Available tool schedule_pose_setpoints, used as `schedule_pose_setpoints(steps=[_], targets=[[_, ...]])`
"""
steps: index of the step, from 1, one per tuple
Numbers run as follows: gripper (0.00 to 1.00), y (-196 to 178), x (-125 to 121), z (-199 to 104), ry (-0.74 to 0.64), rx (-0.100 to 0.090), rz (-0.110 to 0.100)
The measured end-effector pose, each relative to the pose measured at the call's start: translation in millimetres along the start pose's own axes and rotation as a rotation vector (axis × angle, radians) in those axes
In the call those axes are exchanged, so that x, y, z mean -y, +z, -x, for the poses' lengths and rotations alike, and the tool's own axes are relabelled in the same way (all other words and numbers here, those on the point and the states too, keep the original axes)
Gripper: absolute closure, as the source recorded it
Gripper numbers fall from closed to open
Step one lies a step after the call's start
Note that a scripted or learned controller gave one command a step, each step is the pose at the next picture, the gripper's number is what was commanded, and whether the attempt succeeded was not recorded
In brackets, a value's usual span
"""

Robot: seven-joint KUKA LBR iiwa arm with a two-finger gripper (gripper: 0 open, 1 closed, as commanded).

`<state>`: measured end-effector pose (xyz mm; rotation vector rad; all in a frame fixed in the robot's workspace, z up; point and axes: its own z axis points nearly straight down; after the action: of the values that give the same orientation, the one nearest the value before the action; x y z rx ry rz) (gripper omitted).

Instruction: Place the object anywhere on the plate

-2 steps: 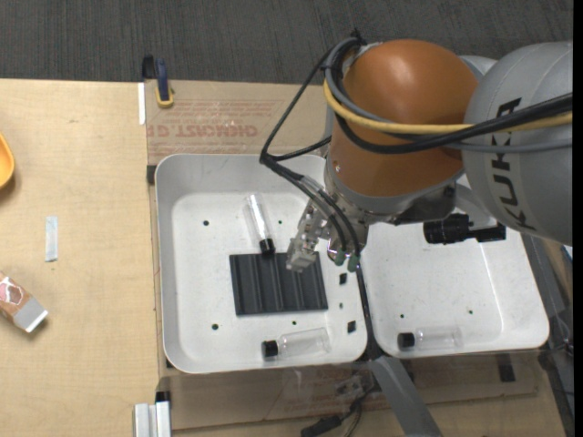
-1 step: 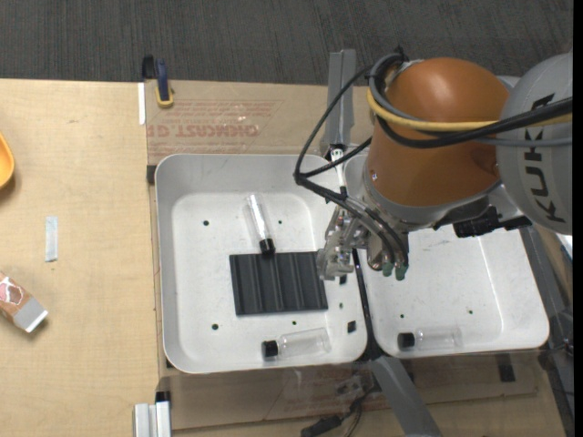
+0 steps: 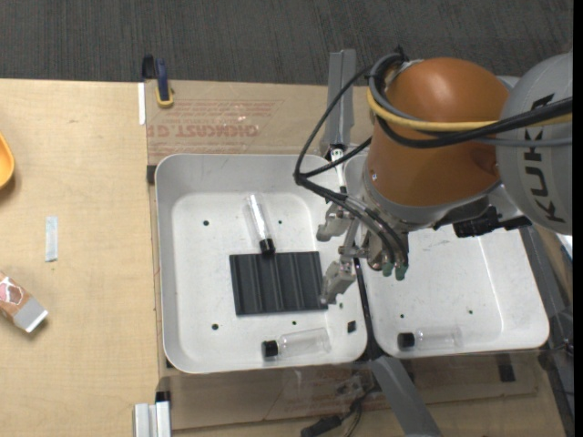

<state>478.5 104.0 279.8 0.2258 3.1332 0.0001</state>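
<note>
From my seat at the console I read the claw [image 3: 335, 279] as hanging over the right edge of the dark ribbed rectangular plate [image 3: 276, 282], which lies flat in the left shallow white bin [image 3: 173, 244]. Its pale fingertips point down at the plate's right-hand margin, near the wall shared by the two bins; I cannot tell how far apart they stand, and I see nothing I could call gripped between them. The likeliest object for the task, a slim clear plastic tube with a black cap [image 3: 258, 225], lies up and to the left of the claw, well apart from it, its long axis running from upper left to lower right, with the black cap end just touching or overhanging the plate's top edge; the rest of it rests on bare bin floor. A second clear tube with a black cap [image 3: 296, 343] lies just below the plate, its axis almost level across the view, and it is nearer to the claw, down and left. A third clear capped tube [image 3: 430, 339] sits in the right shallow white bin [image 3: 510, 335]. My judgement is that the move depends on which tube is meant, since each needs only a short carry onto the ribs. For writing, I read "KUKA" in dark letters on the grey arm housing [image 3: 544, 167] at the right, and mirrored reddish lettering on the brown cardboard sheet [image 3: 219, 121] behind the bins, which I cannot make out with confidence.
</note>
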Motion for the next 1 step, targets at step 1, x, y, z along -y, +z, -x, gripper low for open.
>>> schedule_pose_setpoints(steps=[1], targets=[[1.00, -8.8, 0.6, 1.5, 0.005, 0.001, 0.001]])
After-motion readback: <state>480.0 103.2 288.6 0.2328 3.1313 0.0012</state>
